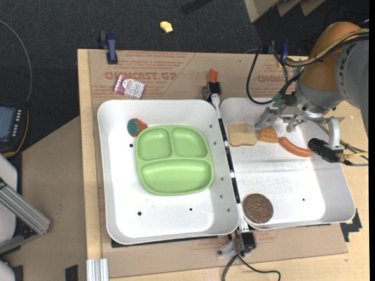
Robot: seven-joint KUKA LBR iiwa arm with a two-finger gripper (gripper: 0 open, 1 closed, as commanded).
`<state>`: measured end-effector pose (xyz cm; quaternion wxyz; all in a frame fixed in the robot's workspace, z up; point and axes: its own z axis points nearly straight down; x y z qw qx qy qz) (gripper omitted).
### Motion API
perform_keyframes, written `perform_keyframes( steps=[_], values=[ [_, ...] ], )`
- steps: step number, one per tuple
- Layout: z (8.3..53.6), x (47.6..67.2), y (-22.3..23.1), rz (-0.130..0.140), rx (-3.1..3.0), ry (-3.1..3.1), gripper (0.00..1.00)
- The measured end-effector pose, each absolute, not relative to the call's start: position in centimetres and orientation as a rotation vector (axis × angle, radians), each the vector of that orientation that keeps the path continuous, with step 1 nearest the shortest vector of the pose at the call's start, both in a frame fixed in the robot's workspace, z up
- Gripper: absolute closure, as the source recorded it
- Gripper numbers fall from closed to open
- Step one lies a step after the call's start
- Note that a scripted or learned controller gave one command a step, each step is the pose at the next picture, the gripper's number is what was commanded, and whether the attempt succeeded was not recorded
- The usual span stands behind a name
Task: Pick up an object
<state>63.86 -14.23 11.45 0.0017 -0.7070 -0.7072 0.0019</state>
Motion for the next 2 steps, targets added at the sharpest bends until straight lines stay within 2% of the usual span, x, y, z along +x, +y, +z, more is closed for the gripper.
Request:
perform_keyframes(
  steps=[1, 2],
  values=[
    [8.3, 63.3, -15.4, 0.004, -2.222, -2.218, 0.00],
    [9.6, 63.4, -15.3, -0.001, -2.223, -2.221, 1.00]
  ],
)
